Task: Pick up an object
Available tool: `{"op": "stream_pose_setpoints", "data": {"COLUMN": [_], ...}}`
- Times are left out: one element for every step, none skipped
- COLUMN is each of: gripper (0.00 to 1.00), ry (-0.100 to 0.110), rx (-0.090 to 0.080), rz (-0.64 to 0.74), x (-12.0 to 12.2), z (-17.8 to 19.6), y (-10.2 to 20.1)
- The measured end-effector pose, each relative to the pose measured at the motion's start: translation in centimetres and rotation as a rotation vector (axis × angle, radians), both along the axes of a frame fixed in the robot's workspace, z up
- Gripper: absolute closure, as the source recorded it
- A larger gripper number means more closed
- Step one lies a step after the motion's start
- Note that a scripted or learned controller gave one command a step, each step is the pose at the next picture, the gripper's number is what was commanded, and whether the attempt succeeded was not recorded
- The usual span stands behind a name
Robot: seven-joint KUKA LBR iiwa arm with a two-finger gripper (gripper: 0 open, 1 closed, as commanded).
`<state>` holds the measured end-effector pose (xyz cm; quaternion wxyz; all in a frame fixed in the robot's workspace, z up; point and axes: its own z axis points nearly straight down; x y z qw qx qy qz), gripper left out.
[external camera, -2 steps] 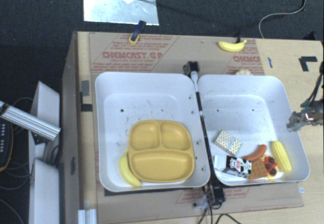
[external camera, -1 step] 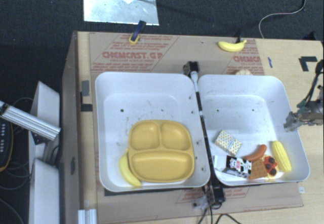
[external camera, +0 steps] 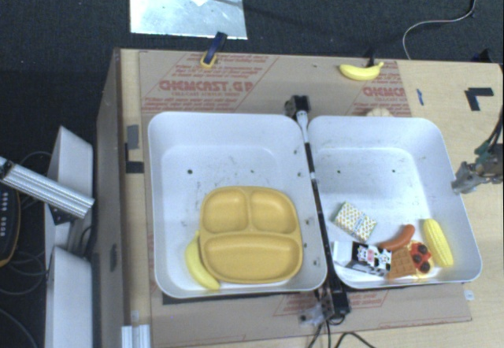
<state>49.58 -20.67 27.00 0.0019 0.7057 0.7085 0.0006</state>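
At the near edge of the right bin [external camera: 453,181] a small cluster of toy food is gathered. A black-and-white cow figure [external camera: 370,257] lies beside a flat orange waffle piece [external camera: 403,263], on which small red berries [external camera: 422,252] rest. Just behind them a sausage [external camera: 396,237] and a corn cob [external camera: 437,242] are seen, the cob lying close to the bin's right wall. A little farther in, a small patterned packet [external camera: 354,220] lies apart from the rest.

The corn cob is judged the best thing to take: probably light hollow plastic, stiff, with a ridged skin that should slip less than the smooth sausage. It would best be held across its middle, though the nearby wall leaves little room on one side. The packet is probably thin and hard to get under.

In the left bin [external camera: 169,181] a yellow divided plate [external camera: 250,232] is set, with a banana [external camera: 198,264] tucked against its near left corner.

The gripper [external camera: 472,173] is seen over the right bin's right rim, well apart from the toys; whether its jaws are open or closed cannot be told.

Farther off, a second banana [external camera: 361,69] lies on the tabletop [external camera: 260,79].
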Motion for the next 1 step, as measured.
{"op": "stream_pose_setpoints", "data": {"gripper": [1.0], "ry": [0.001], "rx": [0.0], "rz": [0.0], "x": [-0.87], "z": [0.03], "y": [0.7]}}
